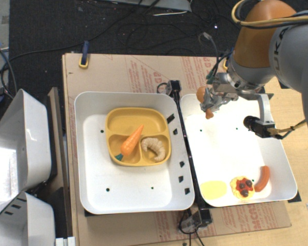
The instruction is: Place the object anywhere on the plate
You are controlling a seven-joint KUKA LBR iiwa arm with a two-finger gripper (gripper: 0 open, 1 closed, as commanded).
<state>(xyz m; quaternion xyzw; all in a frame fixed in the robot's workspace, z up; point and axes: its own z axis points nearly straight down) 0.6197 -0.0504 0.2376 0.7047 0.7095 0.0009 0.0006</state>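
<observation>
A yellow divided plate (137, 119) lies in the left bin (92, 188). It holds an orange carrot (132, 140) and a pale curled shrimp-like piece (154, 148). My gripper (211, 104) hangs over the far left corner of the right bin (236, 147), just right of the divider between the bins. It is shut on a small orange-brown object (201, 93). One rounded end of the object shows at the upper left of the fingers and an orange tip pokes out below them.
Near the right bin's front edge lie a flat yellow piece (213, 189), a small round pizza-like toy (242, 186) and an orange sausage (262, 178). A black fitting (256, 124) on the arm hangs over the bin's right side.
</observation>
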